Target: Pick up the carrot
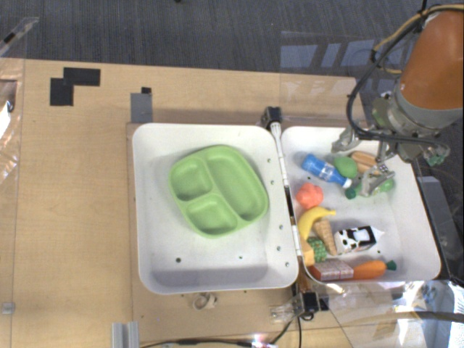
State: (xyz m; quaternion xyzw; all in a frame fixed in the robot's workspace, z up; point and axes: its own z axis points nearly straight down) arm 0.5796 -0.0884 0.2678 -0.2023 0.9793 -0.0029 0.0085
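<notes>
Right bin | carrot near front wall | fingers blurred

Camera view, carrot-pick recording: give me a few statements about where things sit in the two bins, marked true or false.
1. The carrot lies in the right bin, near its front edge. True.
2. The green divided plate sits in the right bin. False: it is in the left bin.
3. The gripper is over the carrot. False: it is at the bin's far side, by the blue bottle.
4. The banana lies in the right bin. True.
</notes>
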